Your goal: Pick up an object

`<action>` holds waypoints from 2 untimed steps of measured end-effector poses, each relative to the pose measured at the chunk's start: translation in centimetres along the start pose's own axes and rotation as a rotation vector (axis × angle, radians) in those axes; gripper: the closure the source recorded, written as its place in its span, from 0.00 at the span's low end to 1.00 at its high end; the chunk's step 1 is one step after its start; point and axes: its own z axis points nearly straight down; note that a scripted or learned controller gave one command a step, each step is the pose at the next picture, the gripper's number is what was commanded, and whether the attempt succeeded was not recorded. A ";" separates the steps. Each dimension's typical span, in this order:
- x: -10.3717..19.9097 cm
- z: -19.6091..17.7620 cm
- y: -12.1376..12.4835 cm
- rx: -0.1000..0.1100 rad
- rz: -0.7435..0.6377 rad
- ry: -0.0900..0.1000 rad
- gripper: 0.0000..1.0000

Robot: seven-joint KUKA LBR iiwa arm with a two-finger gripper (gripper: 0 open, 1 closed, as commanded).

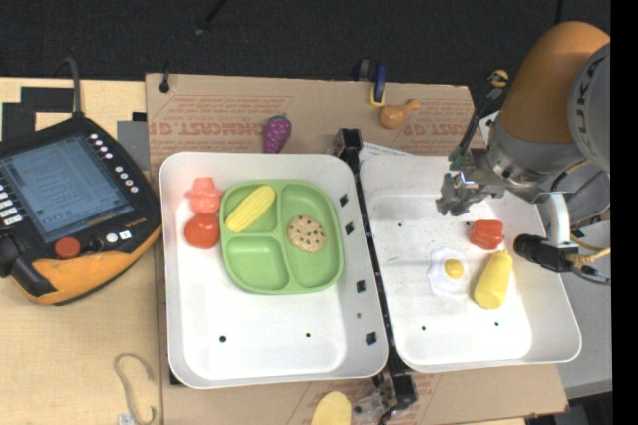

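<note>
Reaching in from the right, the arm (558,104) holds its gripper (457,197) above the upper part of the right bin (538,338). Whether the fingers are apart or together I cannot tell; they are small and dark against the white floor, and nothing shows between them.

Toys lie loose in that bin: a red piece (487,234) just right of and below the gripper, a fried egg (448,273) below it, and a yellow bottle (492,279) tilted just beside the egg. All three sit apart from the gripper.

A green tray (267,268) with three compartments rests in the left bin (249,353). Corn (248,208) lies in the upper left compartment and a cookie (306,233) in the upper right one. At the tray's left edge are a pink toy (203,195) and, below it, a tomato (201,231).

Behind the bins, on the cardboard (219,114), lie purple grapes (276,132) and an orange pear-like toy (397,112). A yellow lemon-like toy (332,408) sits at the front edge, and a pendant (70,204) with a screen rests on the bench at the left.
</note>
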 end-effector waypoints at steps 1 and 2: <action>-0.1 -3.5 0.0 0.002 0.000 0.000 1.00; 5.9 -3.7 1.1 0.004 -0.004 0.003 1.00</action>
